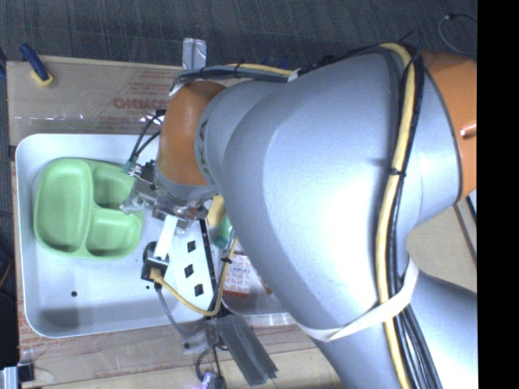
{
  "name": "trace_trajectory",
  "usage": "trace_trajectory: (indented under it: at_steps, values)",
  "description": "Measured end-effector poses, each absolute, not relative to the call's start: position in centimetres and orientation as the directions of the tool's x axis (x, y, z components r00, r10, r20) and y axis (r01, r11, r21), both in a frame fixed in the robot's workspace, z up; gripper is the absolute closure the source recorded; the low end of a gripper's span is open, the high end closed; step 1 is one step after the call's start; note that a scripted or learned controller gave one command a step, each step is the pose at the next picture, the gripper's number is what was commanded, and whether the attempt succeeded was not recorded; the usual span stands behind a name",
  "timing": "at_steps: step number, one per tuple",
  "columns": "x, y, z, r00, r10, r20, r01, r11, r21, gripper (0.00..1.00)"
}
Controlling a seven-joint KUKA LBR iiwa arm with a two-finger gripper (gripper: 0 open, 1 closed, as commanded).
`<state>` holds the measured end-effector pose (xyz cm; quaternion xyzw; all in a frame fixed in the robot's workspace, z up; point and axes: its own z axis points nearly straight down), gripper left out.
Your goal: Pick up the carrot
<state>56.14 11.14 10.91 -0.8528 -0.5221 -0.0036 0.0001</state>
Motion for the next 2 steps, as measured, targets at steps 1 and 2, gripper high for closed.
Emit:
trace_trajectory:
  at_steps: [1, 2]
  values:
    - [62.1, 14.5, 9.0, 0.537, 0.844, -0.004, 0.844, -0.537, -0.004, 0.0]
    - [65.1, 14.8, 9.0, 0.771, 0.636, -0.018, 0.636, -0.772, -0.021, 0.0]
